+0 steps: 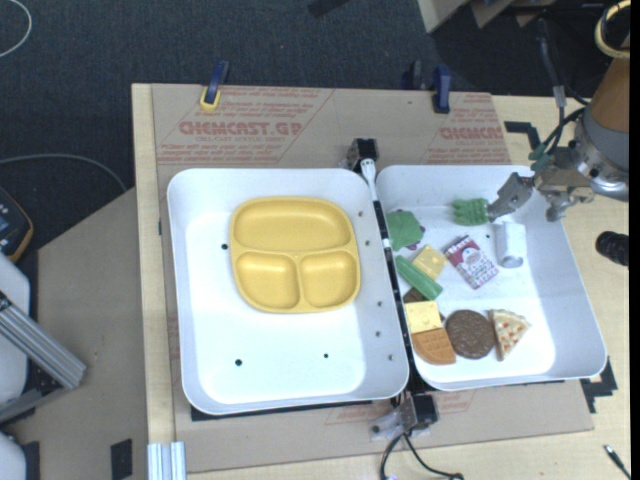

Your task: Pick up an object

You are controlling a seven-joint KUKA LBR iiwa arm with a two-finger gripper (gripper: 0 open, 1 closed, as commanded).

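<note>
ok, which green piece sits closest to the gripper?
The small green piece at the right bin's top, just left of the gripper; the other greens lie further left.

Two bins sit side by side on the worktop (150,268). In the left bin (200,348) a divided plate (296,253) lies toward the back. The right bin (560,318) holds toy food: a leaf (404,229) at its left, a packet (471,261) in the middle, and a cookie (471,334) with a pizza slice (509,332) just right of it in front. The claw (520,203) hangs over the bin's back right part.
</note>
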